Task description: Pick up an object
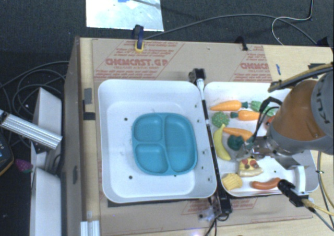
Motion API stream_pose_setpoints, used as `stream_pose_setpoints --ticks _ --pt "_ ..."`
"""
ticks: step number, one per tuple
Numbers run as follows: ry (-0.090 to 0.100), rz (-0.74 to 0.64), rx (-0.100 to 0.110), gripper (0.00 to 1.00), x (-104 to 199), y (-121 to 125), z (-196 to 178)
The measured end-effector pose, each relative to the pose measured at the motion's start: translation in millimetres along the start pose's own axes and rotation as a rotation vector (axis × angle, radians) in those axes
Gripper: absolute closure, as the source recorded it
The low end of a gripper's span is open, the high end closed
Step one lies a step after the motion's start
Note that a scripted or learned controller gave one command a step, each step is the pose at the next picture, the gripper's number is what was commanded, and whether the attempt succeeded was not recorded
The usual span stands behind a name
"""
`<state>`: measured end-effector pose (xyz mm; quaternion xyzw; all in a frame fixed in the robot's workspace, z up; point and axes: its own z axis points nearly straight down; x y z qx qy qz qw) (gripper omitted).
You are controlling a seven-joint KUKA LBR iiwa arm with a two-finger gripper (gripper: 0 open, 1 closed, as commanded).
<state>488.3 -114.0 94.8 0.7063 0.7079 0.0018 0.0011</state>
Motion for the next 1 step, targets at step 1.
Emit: stream_pose_setpoints --ticks 1 --pt "-0.001 -0.001 0.001 1.00 66.7 59.8 -89.6"
